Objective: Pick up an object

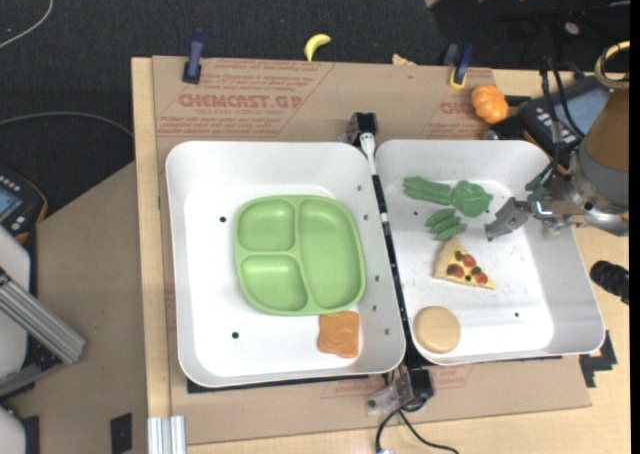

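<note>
Camera view, cardboard-topped bench, dark carpet

Grey arm enters from right, wrist bent low. Two-finger tool points left and down, dark fingers slightly parted, nothing between them.

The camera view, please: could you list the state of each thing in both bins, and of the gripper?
Green tray: flat in the left bin, right way up.
Orange toy: lying by the tray's near edge.
Green toy: lying in the right bin.
Pizza slice: flat, toppings up.
Round bun: resting near the front wall.
Gripper: over the right bin, holding nothing.
</note>
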Robot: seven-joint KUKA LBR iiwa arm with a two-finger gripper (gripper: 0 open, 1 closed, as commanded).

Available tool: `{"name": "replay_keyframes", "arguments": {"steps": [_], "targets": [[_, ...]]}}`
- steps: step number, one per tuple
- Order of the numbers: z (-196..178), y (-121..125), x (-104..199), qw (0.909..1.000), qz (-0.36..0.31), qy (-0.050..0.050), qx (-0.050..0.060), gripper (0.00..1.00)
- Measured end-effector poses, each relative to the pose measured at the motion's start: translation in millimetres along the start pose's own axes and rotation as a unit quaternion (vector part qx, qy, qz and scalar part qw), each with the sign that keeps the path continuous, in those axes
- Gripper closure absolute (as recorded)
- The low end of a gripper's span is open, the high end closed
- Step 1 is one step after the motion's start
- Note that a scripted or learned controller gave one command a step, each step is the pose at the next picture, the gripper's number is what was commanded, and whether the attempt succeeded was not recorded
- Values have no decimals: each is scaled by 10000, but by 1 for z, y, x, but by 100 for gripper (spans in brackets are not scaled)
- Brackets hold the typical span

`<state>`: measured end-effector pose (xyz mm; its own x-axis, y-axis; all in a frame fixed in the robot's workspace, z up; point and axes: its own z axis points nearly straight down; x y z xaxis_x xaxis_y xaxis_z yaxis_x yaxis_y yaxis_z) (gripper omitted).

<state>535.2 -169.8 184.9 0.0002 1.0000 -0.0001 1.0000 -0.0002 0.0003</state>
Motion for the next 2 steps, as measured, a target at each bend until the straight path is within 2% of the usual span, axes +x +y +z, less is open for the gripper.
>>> {"name": "replay_keyframes", "arguments": {"steps": [1,2], "targets": [[61,-51,51,10000,-7,28,54,0],[100,4,41,10000,-14,8,-14,0]]}}
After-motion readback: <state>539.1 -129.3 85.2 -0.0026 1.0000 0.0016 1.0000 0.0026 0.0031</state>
